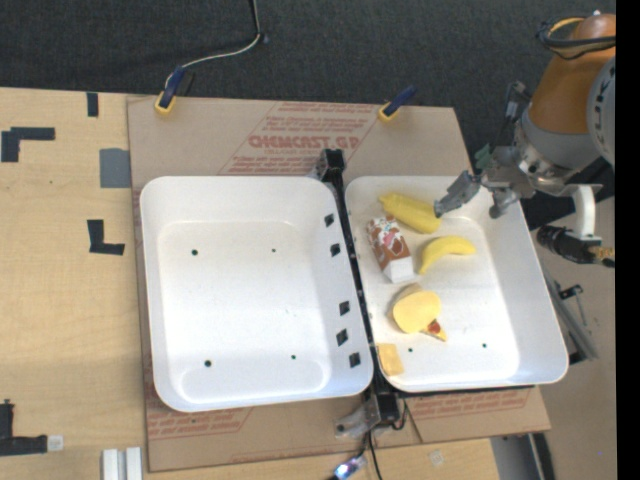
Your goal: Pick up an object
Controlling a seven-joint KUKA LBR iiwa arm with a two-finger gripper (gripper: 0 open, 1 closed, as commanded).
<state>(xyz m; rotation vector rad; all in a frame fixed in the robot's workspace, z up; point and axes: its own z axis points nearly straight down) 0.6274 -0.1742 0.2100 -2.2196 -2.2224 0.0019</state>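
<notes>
my claw (473,194): spread wide, holding nothing, above right bin (520,298). below it: two bananas (410,211) (444,251), carton (389,246).

Two shallow white bins, the left bin (165,268) and the right bin (520,298), sit side by side on a cardboard sheet (290,138). Two clamps (172,90) (398,100) grip the sheet's far edge. A cable (250,28) crosses the dark floor beyond.
</notes>
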